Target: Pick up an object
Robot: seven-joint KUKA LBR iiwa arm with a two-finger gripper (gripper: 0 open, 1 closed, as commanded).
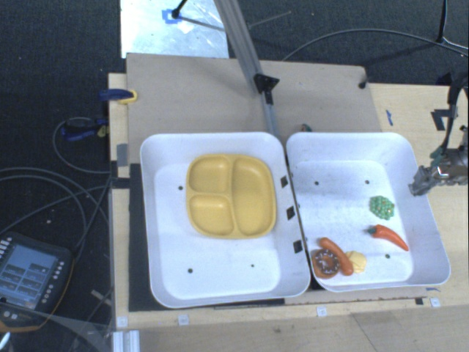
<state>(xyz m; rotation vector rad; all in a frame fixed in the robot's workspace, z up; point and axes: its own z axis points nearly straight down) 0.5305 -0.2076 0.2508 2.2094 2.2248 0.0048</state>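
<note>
Far left, off the bench on the dark floor: a handheld control pendant [26, 273] w/ lit screen, cables looping near it. On the bench's left edge, a blue-yellow clamp [117, 94].

Left bin [165, 270]: holds a yellow divided plate [231, 195], 3 compartments, lying flat in the bin's upper middle. A grey pole [242, 39] runs diagonally from the top down to the gap betw. the bins.

Right bin [344, 152]: items all in its lower right part. Along the front wall, a chocolate donut [324, 262], touching a sausage [335, 254] lying at a slant, w/ a small pale yellow piece [357, 260] just beside it. Further right, a green broccoli-like lump [381, 207], and just below it an orange carrot [389, 235] w/ green top, pointing down-right.

Gripper [425, 180] sits at the right bin's right rim, above & right of the broccoli, apart from all items. Nothing seen in it; can't tell how wide it stands.
</note>
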